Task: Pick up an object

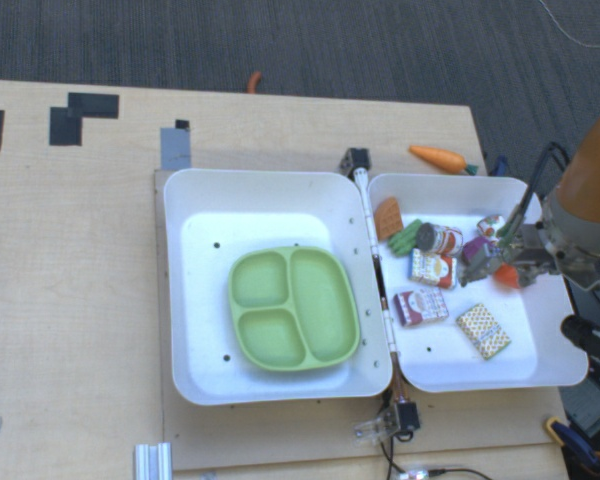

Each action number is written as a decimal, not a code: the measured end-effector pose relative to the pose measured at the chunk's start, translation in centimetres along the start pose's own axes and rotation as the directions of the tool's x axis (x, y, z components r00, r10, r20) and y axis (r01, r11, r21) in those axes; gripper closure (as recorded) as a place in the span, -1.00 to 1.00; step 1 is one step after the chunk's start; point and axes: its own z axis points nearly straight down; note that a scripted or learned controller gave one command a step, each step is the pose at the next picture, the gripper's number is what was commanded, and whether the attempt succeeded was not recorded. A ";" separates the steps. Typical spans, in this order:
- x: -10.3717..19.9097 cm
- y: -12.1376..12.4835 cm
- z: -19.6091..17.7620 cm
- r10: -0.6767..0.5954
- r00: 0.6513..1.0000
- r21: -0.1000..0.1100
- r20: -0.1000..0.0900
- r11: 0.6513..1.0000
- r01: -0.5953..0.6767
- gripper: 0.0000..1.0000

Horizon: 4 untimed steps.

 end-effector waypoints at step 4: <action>-0.2 1.7 10.5 0.000 1.000 -0.014 0.001 1.000 0.000 1.00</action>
